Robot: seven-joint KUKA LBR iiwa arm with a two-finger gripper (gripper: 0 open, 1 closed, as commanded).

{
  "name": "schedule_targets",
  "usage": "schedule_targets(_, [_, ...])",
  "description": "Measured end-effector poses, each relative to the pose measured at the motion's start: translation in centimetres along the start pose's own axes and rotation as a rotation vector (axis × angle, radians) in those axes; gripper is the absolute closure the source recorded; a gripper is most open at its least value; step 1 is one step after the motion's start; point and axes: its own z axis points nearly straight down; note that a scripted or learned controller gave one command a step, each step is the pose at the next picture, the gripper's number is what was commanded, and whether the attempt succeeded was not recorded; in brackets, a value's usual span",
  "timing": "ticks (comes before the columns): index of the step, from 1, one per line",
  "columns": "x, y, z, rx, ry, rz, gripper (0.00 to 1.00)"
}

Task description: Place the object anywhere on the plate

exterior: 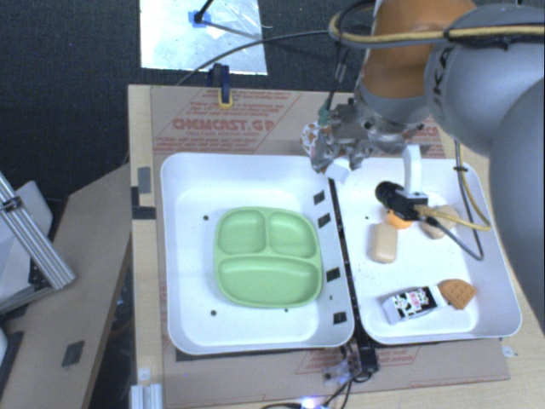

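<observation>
Gripper point(334, 156): above the bins' far divider, finger state untellable, no object seen held; risk: reaching the plate point(269, 257) empty, objects left in the right bin point(496, 301).

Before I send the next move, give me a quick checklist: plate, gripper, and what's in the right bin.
1. Green plate lies flat in the left bin, nothing on it: ok.
2. Object between the fingers of the gripper: cannot tell.
3. Gripper over the plate: not ok, it sits at the far end of the divider between the bins.
4. Objects lie in the right bin: tan block, black-and-white packet, orange wedge: ok.
5. Yellow cable drapes over that bin: cannot tell if it snags.
</observation>
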Motion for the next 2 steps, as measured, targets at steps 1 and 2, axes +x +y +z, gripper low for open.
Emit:
schedule_targets(1, [4.21,1.64,3.02,0.002,0.000,0.001,1.00])
schedule_targets(2, [3.94,1.63,2.83,0.001,-0.001,0.004,0.00])
